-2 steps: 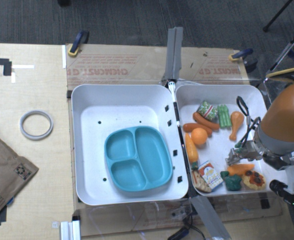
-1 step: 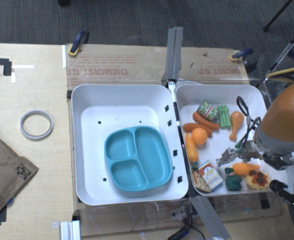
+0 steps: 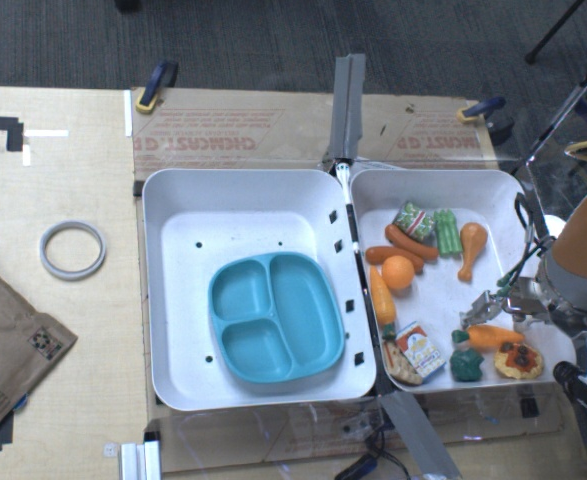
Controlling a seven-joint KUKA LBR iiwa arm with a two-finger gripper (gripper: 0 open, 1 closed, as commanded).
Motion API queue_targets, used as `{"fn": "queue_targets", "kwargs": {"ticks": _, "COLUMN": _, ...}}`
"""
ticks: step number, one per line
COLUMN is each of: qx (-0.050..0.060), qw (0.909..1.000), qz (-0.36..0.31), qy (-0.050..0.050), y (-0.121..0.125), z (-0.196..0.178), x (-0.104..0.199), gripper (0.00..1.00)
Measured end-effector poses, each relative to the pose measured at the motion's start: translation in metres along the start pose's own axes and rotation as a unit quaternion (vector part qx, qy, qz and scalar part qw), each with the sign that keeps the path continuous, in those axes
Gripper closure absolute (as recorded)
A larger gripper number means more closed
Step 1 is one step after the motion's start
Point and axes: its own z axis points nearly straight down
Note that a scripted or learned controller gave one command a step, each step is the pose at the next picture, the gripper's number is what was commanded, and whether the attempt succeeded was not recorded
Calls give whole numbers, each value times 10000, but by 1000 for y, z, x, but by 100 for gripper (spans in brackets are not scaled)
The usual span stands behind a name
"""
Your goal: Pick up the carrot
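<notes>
While the grey arm reaches into the right-hand bin [image 3: 503,183], its gripper [image 3: 485,310] hangs low over the bin floor, fingers slightly parted with nothing between them. Just below the gripper lies the carrot [image 3: 494,337], its green end pointing toward the broccoli [image 3: 465,365] below it. A small pizza slice [image 3: 519,360] sits to the lower right. Well to the gripper's left rest an orange [image 3: 398,272], a sausage [image 3: 393,256] and a snack packet [image 3: 417,353]. Farther left, the other bin holds a blue divided plate [image 3: 275,316].
</notes>
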Motion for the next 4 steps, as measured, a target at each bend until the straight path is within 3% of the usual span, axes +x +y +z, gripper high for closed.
{"fn": "queue_targets", "kwargs": {"ticks": 1, "qx": -2, "qw": 9934, "qz": -1148, "qy": 5, "y": -3, "z": 0, "x": 30, "gripper": 0}}
{"fn": "queue_targets", "kwargs": {"ticks": 2, "qx": -6, "qw": 9936, "qz": -1131, "qy": 4, "y": -2, "z": -9, "x": 29, "gripper": 100}}
{"fn": "queue_targets", "kwargs": {"ticks": 3, "qx": -4, "qw": 9936, "qz": -1130, "qy": 4, "y": -2, "z": -9, "x": 29, "gripper": 0}}
{"fn": "queue_targets", "kwargs": {"ticks": 4, "qx": -13, "qw": 9728, "qz": -2316, "qy": -5, "y": 0, "z": -17, "x": 12, "gripper": 0}}
